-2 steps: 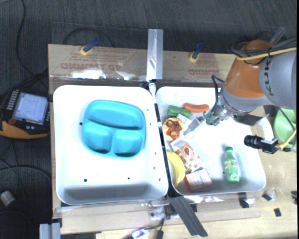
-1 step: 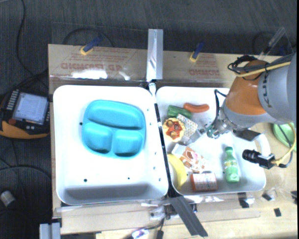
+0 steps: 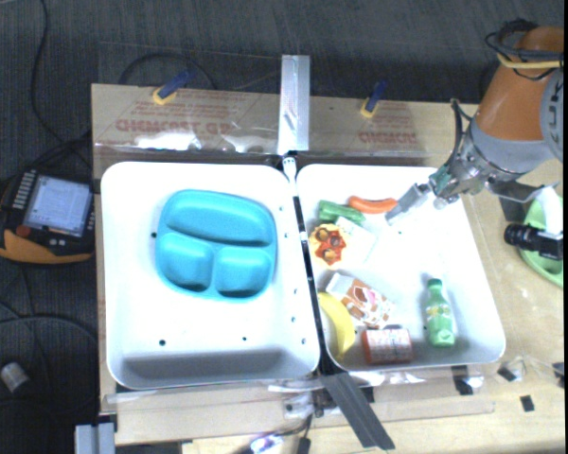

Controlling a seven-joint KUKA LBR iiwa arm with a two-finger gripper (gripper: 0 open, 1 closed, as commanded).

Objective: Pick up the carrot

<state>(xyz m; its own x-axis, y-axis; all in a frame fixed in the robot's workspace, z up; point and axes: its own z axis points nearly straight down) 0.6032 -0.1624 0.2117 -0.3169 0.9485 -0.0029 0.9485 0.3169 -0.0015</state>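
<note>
In the right bin [image 3: 483,282], close to its far wall, lies the carrot [image 3: 371,202], an orange piece stretched crosswise with a green vegetable [image 3: 339,212] touching its left end. Just right of the carrot, the gripper [image 3: 409,201] hangs low at a slant, its grey fingertip pointing toward the carrot's right end; a small gap appears to separate them, and nothing is seen between the fingers. Whether the hand is released or clenched cannot be told from this angle. Behind the gripper, further right of the carrot, the arm [image 3: 511,112] rises with its orange band over the bench's edge. Nearer the camera than the carrot, a packet with a red and yellow print [image 3: 329,242] lies against the divider between the bins. Further toward the camera from the carrot sit a white packet printed with pictures [image 3: 362,301], a banana [image 3: 337,322] and a red-labelled can [image 3: 388,345] lying on its side, the three crowded together at the bin's near left corner. A green bottle [image 3: 439,314] lies near the can, well apart from the carrot. Left of the carrot, across the divider, the left bin [image 3: 133,329] holds a blue compartment tray [image 3: 214,242], turned face down as far as can be judged.
</note>
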